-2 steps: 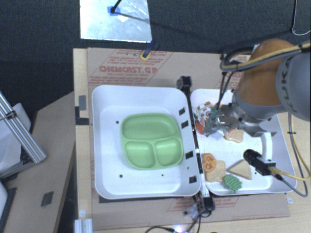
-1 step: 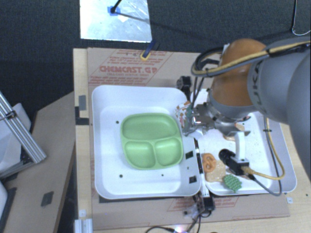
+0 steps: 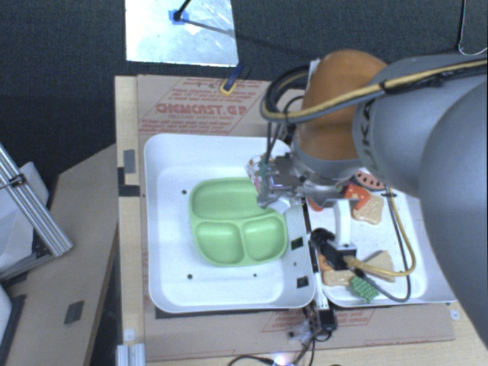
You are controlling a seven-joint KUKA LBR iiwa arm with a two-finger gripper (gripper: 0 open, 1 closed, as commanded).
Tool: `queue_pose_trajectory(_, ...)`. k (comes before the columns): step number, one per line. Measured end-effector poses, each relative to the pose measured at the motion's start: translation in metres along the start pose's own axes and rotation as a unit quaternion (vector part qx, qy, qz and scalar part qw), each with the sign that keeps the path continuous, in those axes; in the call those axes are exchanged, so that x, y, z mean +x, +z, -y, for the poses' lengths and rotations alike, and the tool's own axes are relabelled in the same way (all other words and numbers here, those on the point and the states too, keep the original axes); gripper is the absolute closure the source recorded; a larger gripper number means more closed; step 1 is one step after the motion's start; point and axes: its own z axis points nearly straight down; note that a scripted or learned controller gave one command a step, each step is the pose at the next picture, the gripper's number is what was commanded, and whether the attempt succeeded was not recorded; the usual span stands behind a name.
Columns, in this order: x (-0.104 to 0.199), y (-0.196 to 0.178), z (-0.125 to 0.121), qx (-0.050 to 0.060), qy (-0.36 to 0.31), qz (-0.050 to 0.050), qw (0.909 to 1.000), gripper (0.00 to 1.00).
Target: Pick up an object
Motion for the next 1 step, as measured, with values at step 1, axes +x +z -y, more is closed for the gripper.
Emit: queue_pose_trajectory(1, 0.0112, 0.0141, -0.0096, 0.001, 0.002, 0.001, 1.0, 1.0)
